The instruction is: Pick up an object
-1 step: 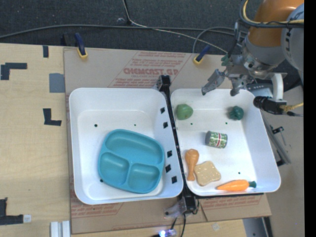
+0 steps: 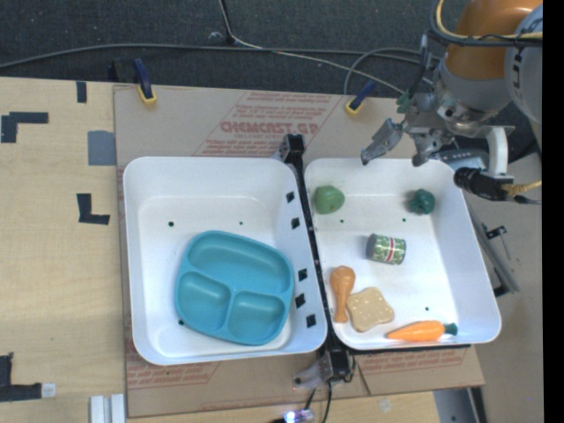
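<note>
End effector (image 2: 399, 148) hangs above the far rim of the right bin (image 2: 480, 263), fingers spread apart with nothing between them, so this reads as the approach step with no grasp made yet. Candidates all lie in the right bin: green ball (image 2: 329, 198) and dark green piece (image 2: 422, 202) nearest the end effector, can (image 2: 386, 248) mid-bin, drumstick (image 2: 341, 291), toast (image 2: 369, 308) and carrot (image 2: 418, 330) at the near side; blue tray (image 2: 233, 287) sits in the left bin (image 2: 145, 236). Next move likely calls for centring over one item, probably the green ball or dark green piece, then descending and closing
</note>
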